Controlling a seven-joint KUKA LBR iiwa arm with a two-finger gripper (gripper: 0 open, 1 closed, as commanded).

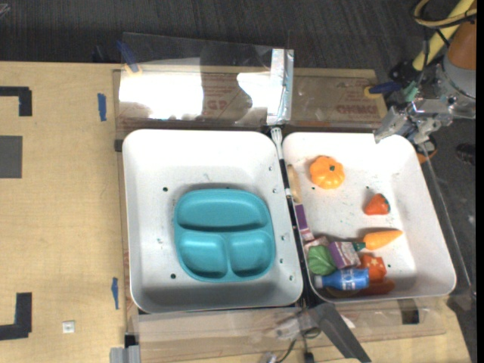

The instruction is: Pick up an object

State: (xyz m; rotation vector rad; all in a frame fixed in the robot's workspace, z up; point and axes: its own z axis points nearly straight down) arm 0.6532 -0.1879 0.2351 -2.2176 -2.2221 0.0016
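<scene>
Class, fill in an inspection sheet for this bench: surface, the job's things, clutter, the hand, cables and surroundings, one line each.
Surface: two shallow white bins side by side; left bin, right bin.
Job's things: in the right bin, a small orange pumpkin, a red strawberry-like piece, a carrot, and a pile at the near edge with a blue bottle and a green piece.
Clutter: teal divided tray in the left bin.
Hand: hand above the right bin's far right corner, holding nothing visible; finger state unclear.
Cables: yellow cable looped at upper right.
Surroundings: clear plastic sheet behind the bins; blue tape marks on the board.
</scene>
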